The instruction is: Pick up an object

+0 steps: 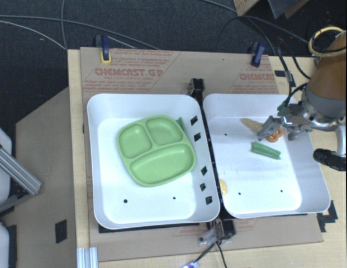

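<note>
A green stick-shaped object [266,150] lies in the right bin [240,172], near its middle. A tan wedge-like piece [251,124] lies further back in the same bin, and a small orange object [275,133] sits right by the gripper's tips. My gripper [279,128] hangs low over the back right of that bin, just above and right of the green stick. A divided green plate [156,149] rests in the left bin [106,149].
A small yellow piece [222,187] sits at the front of the divider between the bins. Black clips line that divider [199,149]. Blue clamps [106,48] hold the cardboard base at the back. Cables trail across the dark floor behind.
</note>
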You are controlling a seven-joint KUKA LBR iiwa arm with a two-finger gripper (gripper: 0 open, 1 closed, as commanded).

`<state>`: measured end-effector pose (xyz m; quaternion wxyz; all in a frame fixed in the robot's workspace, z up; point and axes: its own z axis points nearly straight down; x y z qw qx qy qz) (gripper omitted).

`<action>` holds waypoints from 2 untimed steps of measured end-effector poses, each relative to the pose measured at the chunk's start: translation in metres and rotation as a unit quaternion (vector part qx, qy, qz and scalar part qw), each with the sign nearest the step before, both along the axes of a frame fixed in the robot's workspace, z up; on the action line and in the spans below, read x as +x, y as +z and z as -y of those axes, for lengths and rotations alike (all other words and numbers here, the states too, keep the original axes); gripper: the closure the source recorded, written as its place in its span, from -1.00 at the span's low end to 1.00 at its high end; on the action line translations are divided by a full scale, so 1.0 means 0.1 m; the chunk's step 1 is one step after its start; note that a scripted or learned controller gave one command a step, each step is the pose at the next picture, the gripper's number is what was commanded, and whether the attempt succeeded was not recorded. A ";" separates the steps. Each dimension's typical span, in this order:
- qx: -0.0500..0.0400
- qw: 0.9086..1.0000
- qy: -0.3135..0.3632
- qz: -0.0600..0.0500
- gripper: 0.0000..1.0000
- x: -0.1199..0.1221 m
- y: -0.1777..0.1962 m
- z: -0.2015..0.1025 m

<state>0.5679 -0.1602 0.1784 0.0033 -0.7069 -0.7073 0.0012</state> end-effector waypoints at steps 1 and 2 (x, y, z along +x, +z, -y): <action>0.000 1.000 0.000 -0.001 -1.00 0.00 -0.64 0.00; -0.001 1.000 0.000 0.003 -1.00 0.01 -0.93 -0.01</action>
